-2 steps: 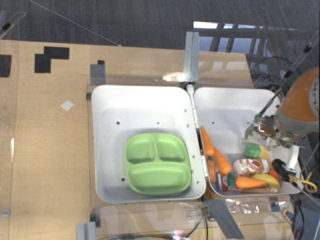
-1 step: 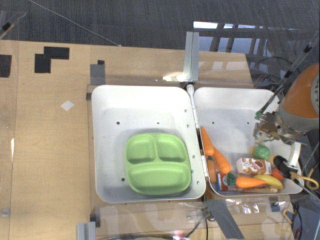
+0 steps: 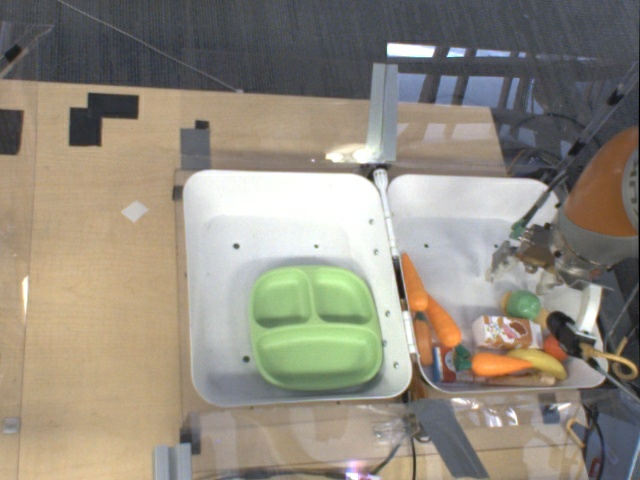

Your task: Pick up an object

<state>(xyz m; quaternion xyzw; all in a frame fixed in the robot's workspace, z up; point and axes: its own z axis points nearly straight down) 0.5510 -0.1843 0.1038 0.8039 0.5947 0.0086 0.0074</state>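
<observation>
light: bright, even, overhead
glare: hot spot on worktop by bins
shadows: soft
focus: slightly soft

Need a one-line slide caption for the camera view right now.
Arm's gripper hovers in the right bin above piled toy food; a green divided plate sits in the left bin.

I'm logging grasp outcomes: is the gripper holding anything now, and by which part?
Nothing shows between the fingers of the gripper, which hangs over the right bin above the green ball.
</observation>
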